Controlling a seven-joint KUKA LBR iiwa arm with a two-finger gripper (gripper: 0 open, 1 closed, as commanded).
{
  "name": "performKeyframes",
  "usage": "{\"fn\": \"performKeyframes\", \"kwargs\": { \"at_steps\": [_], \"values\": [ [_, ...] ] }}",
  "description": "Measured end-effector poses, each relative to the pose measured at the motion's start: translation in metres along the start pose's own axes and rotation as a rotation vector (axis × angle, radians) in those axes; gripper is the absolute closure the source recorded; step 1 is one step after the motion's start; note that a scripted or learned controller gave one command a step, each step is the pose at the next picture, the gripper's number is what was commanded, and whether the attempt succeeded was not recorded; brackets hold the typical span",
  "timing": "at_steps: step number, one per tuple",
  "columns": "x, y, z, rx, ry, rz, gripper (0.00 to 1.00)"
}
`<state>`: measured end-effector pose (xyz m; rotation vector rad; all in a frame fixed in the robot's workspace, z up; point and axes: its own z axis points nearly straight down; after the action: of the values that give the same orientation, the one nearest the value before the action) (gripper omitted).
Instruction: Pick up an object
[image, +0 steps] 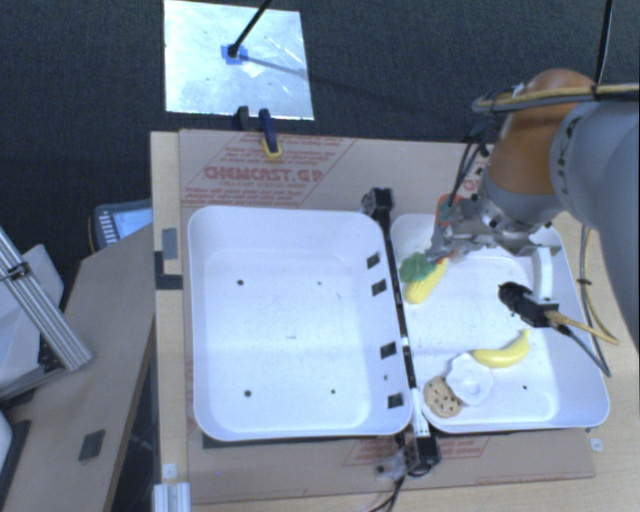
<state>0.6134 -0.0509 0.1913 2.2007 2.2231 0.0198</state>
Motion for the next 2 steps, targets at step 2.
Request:
{"fn": "performKeyframes", "kwargs": {
  "at_steps": [2],
  "values": [
    [0.029, -0.013, -0.245, 0.009, 0.003, 0.0, 1.0]
  ]
}}
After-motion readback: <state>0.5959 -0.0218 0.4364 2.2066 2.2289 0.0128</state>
